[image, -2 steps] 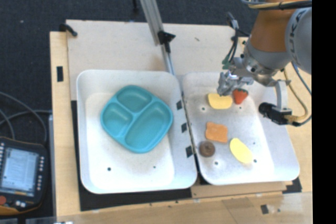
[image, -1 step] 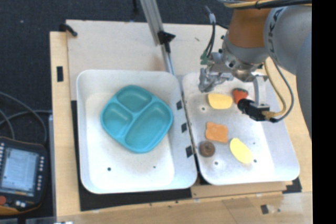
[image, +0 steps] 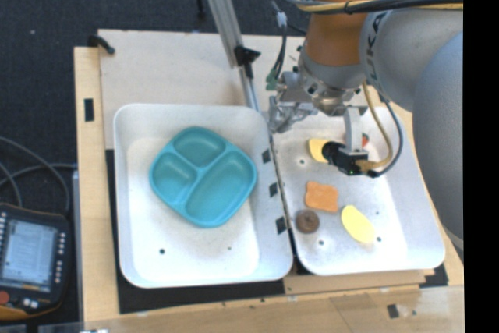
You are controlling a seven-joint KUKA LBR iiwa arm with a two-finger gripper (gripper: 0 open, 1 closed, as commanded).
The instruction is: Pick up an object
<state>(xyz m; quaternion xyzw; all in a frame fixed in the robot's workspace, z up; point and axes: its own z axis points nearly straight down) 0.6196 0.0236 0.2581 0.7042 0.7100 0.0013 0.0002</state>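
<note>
White right bin [image: 413,222], yellow oval piece [image: 358,224] lying diagonally

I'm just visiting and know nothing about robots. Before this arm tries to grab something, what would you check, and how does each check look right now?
1. Things to pick lie in the right bin: ok. An orange piece, a yellow oval, a brown disc and another yellow piece.
2. They lie apart from each other: ok.
3. Tool above a target: not ok, it hangs over the bins' shared edge.
4. Tool open or shut: cannot tell.
5. Another yellow piece reachable: cannot tell, black hardware partly covers it.
6. Teal tray out of the way in the left bin: ok.
</note>
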